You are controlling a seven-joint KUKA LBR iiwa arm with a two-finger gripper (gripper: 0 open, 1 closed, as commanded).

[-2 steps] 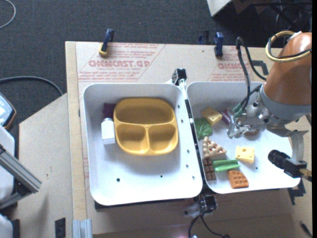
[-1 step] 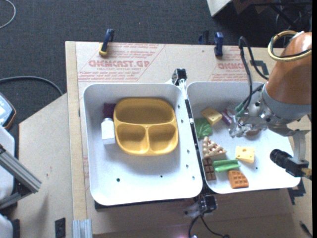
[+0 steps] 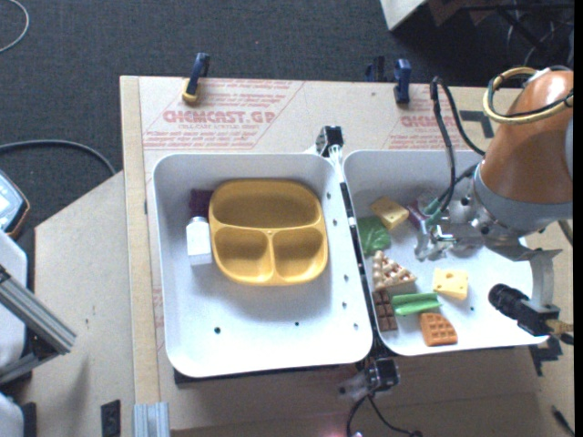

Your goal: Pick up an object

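Here, nearest the camera, an orange waffle (image 3: 438,329) and a green stick (image 3: 415,302) lay below-left of the fingers (image 3: 434,241), the cheese wedge (image 3: 451,283) just beneath them; whether those fingers gripped anything, I cannot tell. Farther left sat the yellow tray (image 3: 268,230).

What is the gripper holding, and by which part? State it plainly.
Cannot be told. The gripper hangs low over the right bin, near the yellow cheese wedge, but nothing shows between its fingers.
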